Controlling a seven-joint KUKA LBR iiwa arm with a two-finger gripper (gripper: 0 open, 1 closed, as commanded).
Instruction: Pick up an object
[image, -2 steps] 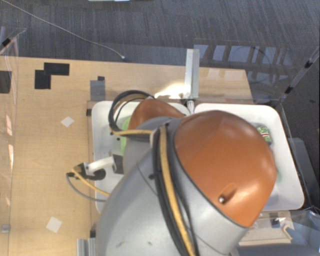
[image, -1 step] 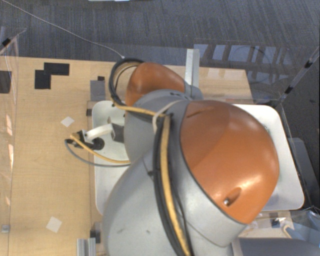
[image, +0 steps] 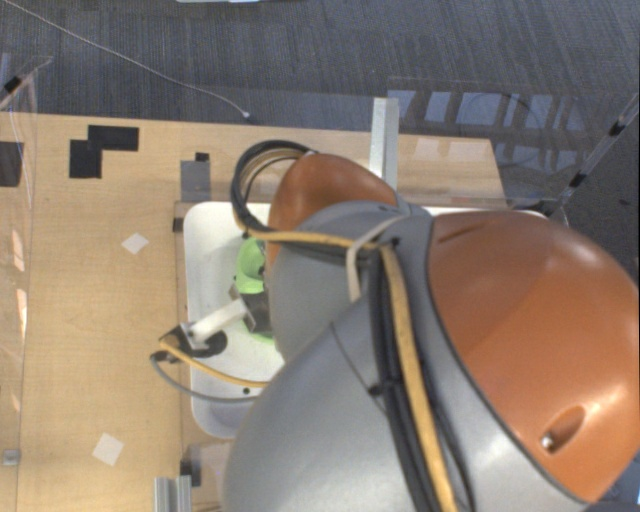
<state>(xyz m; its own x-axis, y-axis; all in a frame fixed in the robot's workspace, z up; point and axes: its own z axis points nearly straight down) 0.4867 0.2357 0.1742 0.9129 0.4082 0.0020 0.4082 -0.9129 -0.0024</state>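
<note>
1. Arm (image: 450, 380): smooth grey casing with glossy orange domes, all rounded. It covers everything right of the bin and is cut off at the right and lower edges.
2. Bench (image: 90, 330): flat, pale wood-grain board left of the bin, with black blocky marks (image: 100, 148) up-left of the bin.
3. Bin (image: 205, 250): shallow white tray with rounded corners. I see its left strip; the rest lies under the arm.
4. Green object (image: 250, 262): bright lime, inside the bin towards its upper left. It is partly covered, and I cannot make out its shape.
5. Gripper (image: 258, 310): dark, inside the bin, just below the green object. I cannot tell whether it is open, closed or touching anything.
</note>
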